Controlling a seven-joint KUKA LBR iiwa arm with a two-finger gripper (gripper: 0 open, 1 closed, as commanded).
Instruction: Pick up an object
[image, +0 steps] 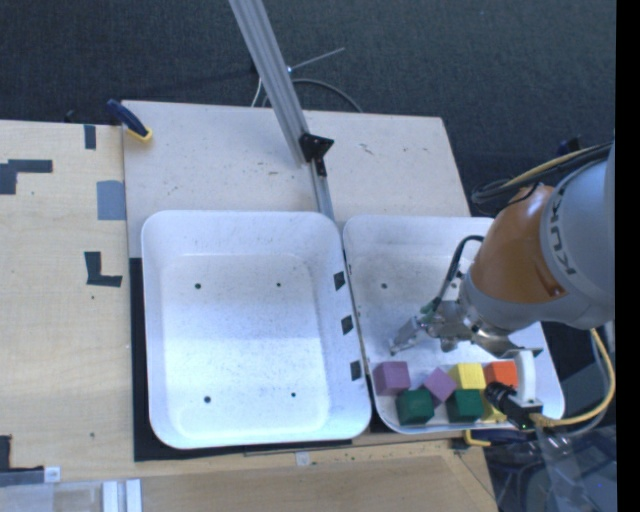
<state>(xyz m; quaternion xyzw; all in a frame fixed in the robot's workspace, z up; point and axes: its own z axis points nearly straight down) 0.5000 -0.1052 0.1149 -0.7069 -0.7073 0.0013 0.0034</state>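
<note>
Several small blocks lie bunched along the right bin's (400, 250) front edge. Among them are a purple block (392, 377), a second purple block (440, 384), a yellow block (470, 376), an orange block (503, 374) and two green blocks (415, 406) (465, 404). My gripper (424, 338) hangs low over the right bin, just behind the blocks and above the two purple ones. Its fingers are open with nothing between them. The orange wrist band (510, 260) and grey arm cover the bin's right side.
The left bin (240, 330) sits beside the right one, their rims touching at the middle. A slanted metal rail (285, 95) runs from the top down to the divide between the bins. Cables lie at the right edge of the bench.
</note>
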